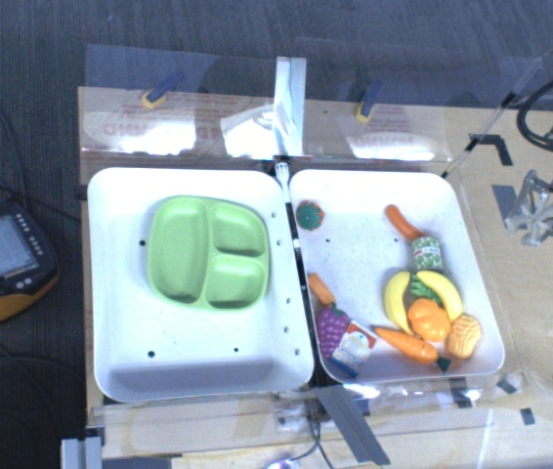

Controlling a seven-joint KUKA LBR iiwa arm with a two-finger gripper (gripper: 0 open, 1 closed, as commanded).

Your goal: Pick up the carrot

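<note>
Orange carrot (405, 344) lies along front wall of food bin (355, 189), touching orange (427, 319) | claw: apart or together, cannot tell | advice: bring claw down over carrot's bare middle, jaws across it, clear of orange and banana (397, 301).

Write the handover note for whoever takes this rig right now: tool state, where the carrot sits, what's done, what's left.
Tool: off to the right of the right bin, above the bench, nothing between its fingers; open or shut cannot be told.
Carrot: lying in the right bin near its front edge, just in front of the bananas and the orange fruit, with the grapes to its left.
Left bin: holds the green divided plate.
Done: nothing yet; carrot not grasped.
Left: reach in, close on the carrot, lift it.
</note>
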